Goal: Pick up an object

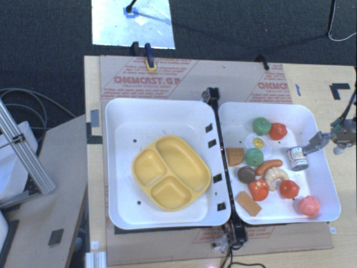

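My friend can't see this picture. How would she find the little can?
Look in the right bin, the one full of toy food, and go to its right side. The can lies there, just right of the sausage, near the gripper. It is the only shiny silver thing; the rest are coloured foods.

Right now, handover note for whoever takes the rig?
Gripper: at the right bin's right wall, close to the small can; finger state unreadable, nothing seen held.
Toy foods, among them the sausage and pink piece, all lie in the right bin. Yellow divided tray sits in the left bin.
Done: no pick visible.
Left: grasp and lift one object.
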Motion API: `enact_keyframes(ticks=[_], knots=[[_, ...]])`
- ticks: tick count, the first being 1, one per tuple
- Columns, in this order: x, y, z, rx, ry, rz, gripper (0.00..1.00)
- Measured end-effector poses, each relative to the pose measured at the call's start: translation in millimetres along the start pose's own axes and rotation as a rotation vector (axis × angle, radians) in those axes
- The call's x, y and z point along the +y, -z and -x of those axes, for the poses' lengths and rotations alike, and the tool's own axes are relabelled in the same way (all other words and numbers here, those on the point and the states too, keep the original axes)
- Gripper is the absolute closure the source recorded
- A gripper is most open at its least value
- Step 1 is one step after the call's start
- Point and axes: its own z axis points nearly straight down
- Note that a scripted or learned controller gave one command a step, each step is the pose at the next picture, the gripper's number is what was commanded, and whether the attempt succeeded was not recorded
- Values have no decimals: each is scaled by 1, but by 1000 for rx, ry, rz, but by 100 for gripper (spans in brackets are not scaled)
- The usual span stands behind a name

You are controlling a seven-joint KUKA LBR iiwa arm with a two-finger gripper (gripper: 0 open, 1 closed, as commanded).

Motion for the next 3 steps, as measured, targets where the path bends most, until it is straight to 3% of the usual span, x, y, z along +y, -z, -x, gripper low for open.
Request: enact_keyframes(ticks=[1, 2, 3], knots=[[-22, -188, 7, 0, -5, -3, 0], [79, -180, 7, -3, 6, 8, 0], [161, 89, 8, -7, 4, 22, 0]])
